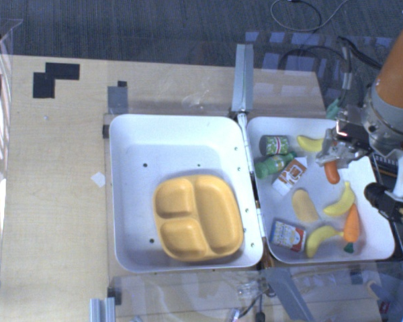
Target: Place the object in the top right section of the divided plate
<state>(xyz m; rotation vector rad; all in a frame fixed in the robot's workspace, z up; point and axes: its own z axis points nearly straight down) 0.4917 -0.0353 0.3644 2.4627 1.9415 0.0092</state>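
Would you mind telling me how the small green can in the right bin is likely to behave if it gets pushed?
The green can appears to lie on its side, so a nudge would probably make it roll. It looks small and toy-like, so likely light. With the green bottle close beside it, it may bump that rather than travel far.

End effector over right bin (toy food inside), yellow divided plate in left bin

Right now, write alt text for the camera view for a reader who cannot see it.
A robot arm reaches in from the right, its pincer low over the right white bin of toy food: bananas, a carrot, a green can, small cartons. In the left bin lies a yellow divided plate, nothing in its sections.
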